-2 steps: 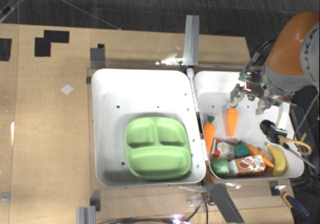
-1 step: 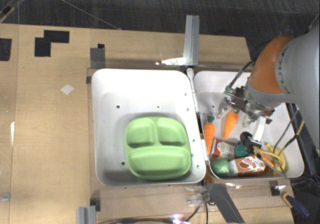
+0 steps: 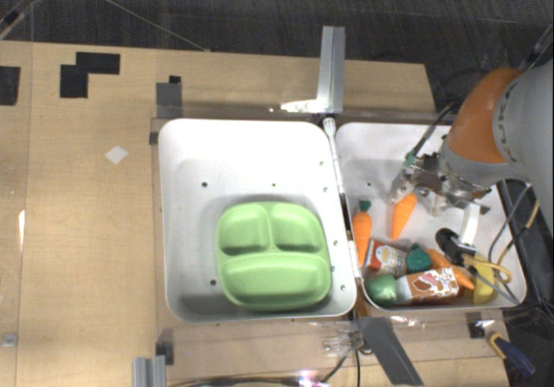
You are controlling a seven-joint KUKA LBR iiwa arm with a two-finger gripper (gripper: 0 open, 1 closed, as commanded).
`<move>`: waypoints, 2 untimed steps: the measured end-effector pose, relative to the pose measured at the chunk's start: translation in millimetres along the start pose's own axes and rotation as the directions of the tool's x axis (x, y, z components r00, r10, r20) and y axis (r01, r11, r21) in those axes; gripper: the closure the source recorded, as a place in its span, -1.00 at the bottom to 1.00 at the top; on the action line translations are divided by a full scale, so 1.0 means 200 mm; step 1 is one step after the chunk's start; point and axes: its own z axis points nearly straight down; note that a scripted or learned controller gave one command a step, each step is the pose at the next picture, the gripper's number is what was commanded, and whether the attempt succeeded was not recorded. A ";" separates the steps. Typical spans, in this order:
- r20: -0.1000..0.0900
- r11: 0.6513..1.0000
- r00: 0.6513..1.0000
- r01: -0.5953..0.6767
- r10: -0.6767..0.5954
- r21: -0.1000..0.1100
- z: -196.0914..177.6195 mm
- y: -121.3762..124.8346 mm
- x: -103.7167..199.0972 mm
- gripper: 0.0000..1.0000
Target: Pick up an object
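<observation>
We see the gripper (image 3: pixel 414 189) lowered into the right bin (image 3: pixel 372 151), just above a toy carrot (image 3: pixel 402 216) whose upper end sits at the fingers; the carrot appears to be pinched between them, though the wrist hides the contact, so we cannot tell the tool's state for certain. A second carrot (image 3: pixel 362 235) lies against the bin's left wall. Near the front wall we find a juice carton (image 3: pixel 430 285), a green ball (image 3: pixel 382 290) and a banana (image 3: pixel 485 286) clustered together. The left bin (image 3: pixel 186 169) holds a green divided tray (image 3: pixel 273 254), resting toward its front
</observation>
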 end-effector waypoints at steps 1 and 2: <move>-0.004 1.000 1.000 0.005 -0.005 -0.008 -0.07 0.01 0.02 1.00; 0.002 0.999 0.999 -0.032 0.032 0.008 -0.74 -0.24 0.25 1.00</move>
